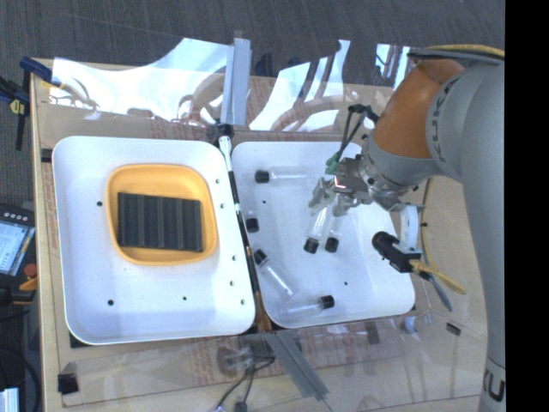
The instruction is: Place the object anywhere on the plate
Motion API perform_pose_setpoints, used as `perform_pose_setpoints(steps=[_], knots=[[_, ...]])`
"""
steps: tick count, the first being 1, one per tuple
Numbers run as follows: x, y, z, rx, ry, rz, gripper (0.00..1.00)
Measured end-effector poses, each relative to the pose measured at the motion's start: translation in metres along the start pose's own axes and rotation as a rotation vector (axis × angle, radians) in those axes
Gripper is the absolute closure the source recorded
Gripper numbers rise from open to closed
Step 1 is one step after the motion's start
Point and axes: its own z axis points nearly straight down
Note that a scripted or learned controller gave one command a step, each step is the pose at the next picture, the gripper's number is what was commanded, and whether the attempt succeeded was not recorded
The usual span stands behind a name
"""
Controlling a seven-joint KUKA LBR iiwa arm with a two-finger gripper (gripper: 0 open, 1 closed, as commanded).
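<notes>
While the arm (446, 118) reaches in from the right, its end effector (341, 187) hangs over the right bin (377, 294) — whether it is open or closed I cannot tell. Clear tubes with black caps lie scattered there (one pair (321, 233) just below the end effector). A yellow plate (161, 181) with a dark ribbed centre sits in the left bin (86, 281) — well apart.

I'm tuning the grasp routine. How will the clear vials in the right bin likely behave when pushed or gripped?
The vials look like smooth clear cylinders lying on their sides, so a nudge would probably roll them. They seem small and light, so apt to slip from the gripper. If glass, they may be fragile; the view cannot confirm that.
</notes>
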Motion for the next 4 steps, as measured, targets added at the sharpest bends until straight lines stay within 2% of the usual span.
perform_pose_setpoints(steps=[1, 2, 3, 4], knots=[[0.0, 0.0, 0.0, 0.0, 0.0, 0.0, 0.0], [0.048, 0.018, -0.028, -0.001, 0.0, -0.307, 0.0], [0.111, 0.035, -0.004, 0.0, 0.0, -0.464, 0.0], [0.186, 0.035, -0.006, -0.004, -0.001, -0.667, 0.0]])
